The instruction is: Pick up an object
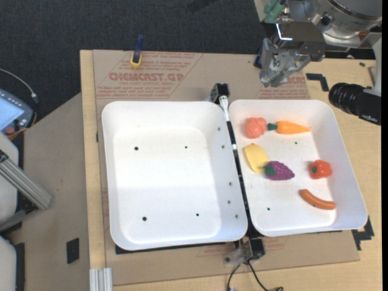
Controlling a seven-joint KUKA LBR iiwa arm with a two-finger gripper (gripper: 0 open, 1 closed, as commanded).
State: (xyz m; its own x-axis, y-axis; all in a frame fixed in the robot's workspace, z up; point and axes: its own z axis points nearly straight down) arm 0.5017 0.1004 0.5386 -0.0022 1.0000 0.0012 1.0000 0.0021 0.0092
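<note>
Gripper [277, 77] above bin rim; carrot [291, 127] just below.

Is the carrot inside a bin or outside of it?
Inside. The carrot lies flat in the right bin, near its far wall, beside the pink toy.

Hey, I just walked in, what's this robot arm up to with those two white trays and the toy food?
The arm's gripper hangs above the far edge of the right bin, holding nothing. Six toy foods lie in that bin: a pink piece, a carrot, a yellow piece, purple grapes, a red-orange piece and a sausage. None has been picked up yet. The left bin sits beside it.
</note>
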